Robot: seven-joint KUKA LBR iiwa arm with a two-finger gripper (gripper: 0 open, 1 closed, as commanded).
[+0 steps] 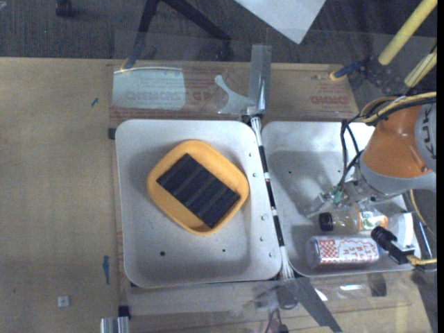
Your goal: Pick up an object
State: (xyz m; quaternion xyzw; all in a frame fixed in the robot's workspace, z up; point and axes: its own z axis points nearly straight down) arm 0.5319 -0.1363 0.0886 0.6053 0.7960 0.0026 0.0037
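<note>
In the right bin [298, 151], my gripper [338, 198] hangs low under the orange-banded wrist, just above a small clear bottle [350, 221]. The bottle lies on its side with its black cap to the left and a yellow-green label to the right. In front of it, near the bin's front wall, a red-and-white checkered can [345, 250] lies on its side. Nothing shows between the gripper's tips. The arm hides the right part of the bin.
The left bin [132, 241] holds a yellow rounded tray with a black ribbed panel [198, 187]. A metal divider [267, 186] runs between the bins. Clear plastic and cardboard [149, 89] lie behind the bins.
</note>
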